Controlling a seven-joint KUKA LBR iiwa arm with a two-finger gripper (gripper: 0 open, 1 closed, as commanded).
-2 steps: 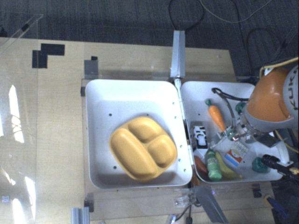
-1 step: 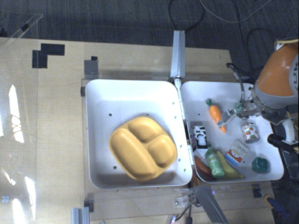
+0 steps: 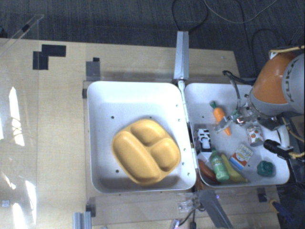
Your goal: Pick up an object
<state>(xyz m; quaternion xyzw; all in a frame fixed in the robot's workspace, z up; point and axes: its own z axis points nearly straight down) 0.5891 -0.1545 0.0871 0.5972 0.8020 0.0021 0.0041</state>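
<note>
A: Bench (image 3: 57, 128) is filling most of the frame, two white bins sitting side by side on it. Left bin (image 3: 100, 104) is taking the centre, right bin (image 3: 200, 97) is sitting at centre right.

B: Contents?

A: Yellow divided plate (image 3: 145, 149) is lying in the left bin, lower middle, three compartments facing up. Arm (image 3: 279, 82) is reaching in from the right edge, orange band showing at upper right. Gripper (image 3: 234, 119) is hanging over the upper part of the right bin.

B: Fingers?

A: Can't tell if they're spread or pressed together, too small and cluttered there. Not seeing anything between them.

B: Objects in the right bin?

A: All sitting loose. Green bottle (image 3: 218, 165) is lying along the bottom edge, yellow banana-like piece (image 3: 233, 170) just beside it on the right, red item (image 3: 206, 168) on its left. Black-and-white carton (image 3: 204, 139) is sitting by the left wall. Small printed packet (image 3: 243, 155) is lying near centre, printed cup (image 3: 255, 136) to the right, teal lump (image 3: 265, 168) in the lower right corner. Orange carrot (image 3: 219, 115) is lying near the top, just left of the gripper.
</note>
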